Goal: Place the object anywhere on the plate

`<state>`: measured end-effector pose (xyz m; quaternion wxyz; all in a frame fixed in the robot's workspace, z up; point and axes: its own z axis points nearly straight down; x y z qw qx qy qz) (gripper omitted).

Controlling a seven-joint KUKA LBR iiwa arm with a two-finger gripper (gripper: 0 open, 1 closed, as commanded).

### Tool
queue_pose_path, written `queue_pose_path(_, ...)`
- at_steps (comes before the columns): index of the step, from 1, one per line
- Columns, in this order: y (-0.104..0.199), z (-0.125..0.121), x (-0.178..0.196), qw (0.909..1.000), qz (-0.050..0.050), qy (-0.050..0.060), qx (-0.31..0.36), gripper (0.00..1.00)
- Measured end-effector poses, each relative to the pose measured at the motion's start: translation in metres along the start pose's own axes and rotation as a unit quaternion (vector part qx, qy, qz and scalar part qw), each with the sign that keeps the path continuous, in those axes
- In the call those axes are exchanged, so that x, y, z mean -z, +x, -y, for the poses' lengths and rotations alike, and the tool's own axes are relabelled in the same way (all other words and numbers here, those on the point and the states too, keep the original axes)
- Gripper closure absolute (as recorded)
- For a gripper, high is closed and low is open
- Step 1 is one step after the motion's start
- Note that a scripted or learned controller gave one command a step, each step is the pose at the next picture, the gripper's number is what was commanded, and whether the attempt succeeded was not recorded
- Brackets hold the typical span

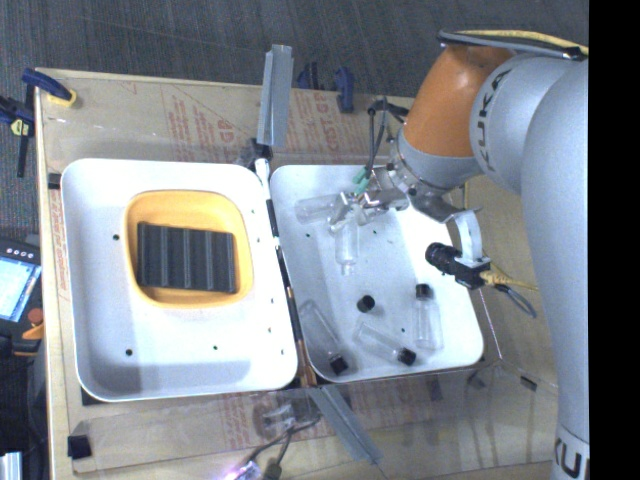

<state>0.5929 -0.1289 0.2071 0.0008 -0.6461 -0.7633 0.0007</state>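
Reaching in from your right, the grey arm [540, 168] with its orange band [455, 103] bends down over the far end of the right bin [455, 343]; the gripper [362, 200] sits low there, and you cannot tell how wide it stands, since clear plastic and metal parts blur together at its tip.

Item 1, right bin: shallow, white, smooth, rounded corners. Contents are clear plastic vials with black caps. One vial [345, 248] stands or lies just below the gripper, nearly touching it; whether it is gripped cannot be told. Another clear vial [312, 208] lies just to the gripper's left. Nearer you from the gripper: a black cap [366, 304] at mid-bin, a vial [427, 318] toward the right wall, a vial [385, 345] lying tilted near the front wall, and a long vial [322, 333] slanted along the left wall, its cap at the front corner.

Item 2, left bin [90, 298]: same white shell, well left of the gripper. It holds the plate [185, 208], yellow, rounded-rectangular, with a raised rim and a dark ribbed centre.

Item 3: brown bench board [180, 108] under both bins.
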Motion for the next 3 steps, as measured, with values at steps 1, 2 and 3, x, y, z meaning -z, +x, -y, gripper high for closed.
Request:
queue_pose_path(1, 0.052, -0.036, 0.013, 0.9994, 0.0, -0.001, 0.034, 1.0)
queue_pose_path(2, 0.117, -0.04, -0.008, 0.9974, 0.0, 0.001, 0.073, 1.0)
queue_pose_path(3, 0.117, -0.04, -0.008, 0.9974, 0.0, 0.001, 0.072, 0.0)
